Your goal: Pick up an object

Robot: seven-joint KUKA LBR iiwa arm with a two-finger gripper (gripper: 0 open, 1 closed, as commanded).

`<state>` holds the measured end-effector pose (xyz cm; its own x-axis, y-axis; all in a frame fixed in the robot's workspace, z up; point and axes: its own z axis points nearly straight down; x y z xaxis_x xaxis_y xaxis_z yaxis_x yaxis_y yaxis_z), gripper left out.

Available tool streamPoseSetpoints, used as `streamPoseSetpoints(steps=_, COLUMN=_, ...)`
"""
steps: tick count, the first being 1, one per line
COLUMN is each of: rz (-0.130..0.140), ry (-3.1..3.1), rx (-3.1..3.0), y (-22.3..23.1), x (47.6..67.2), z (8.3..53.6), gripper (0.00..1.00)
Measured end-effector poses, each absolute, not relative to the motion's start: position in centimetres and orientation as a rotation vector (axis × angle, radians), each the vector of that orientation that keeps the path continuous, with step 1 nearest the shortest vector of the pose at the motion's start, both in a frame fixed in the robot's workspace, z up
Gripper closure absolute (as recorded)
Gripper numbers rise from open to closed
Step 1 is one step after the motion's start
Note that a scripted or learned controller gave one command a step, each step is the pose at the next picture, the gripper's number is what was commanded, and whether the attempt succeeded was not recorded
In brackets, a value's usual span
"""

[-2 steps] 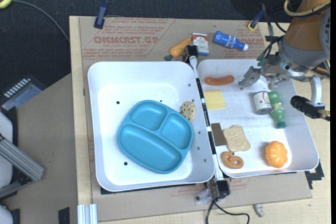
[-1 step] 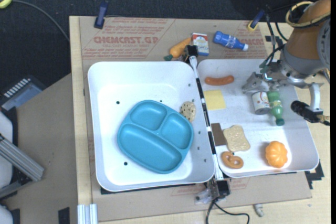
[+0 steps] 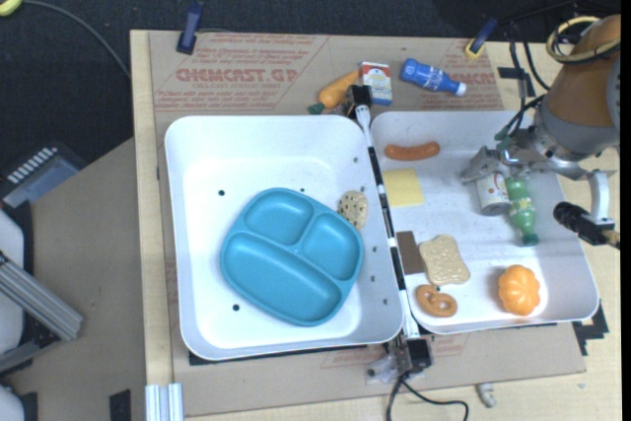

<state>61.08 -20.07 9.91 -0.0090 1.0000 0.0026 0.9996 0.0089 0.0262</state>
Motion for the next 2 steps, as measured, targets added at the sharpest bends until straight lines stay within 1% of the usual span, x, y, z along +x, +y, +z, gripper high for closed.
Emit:
streamPoseSetpoints(steps=1, rz=0.025, ry=2.224, rx=2.204, y=-21.8, x=57.44, z=9.13, gripper=0.0)
streamPoseSetpoints(steps=2, rz=0.017, ry=2.23, rx=2.214, y=-21.69, x=57.06, z=9.6, gripper=1.0)
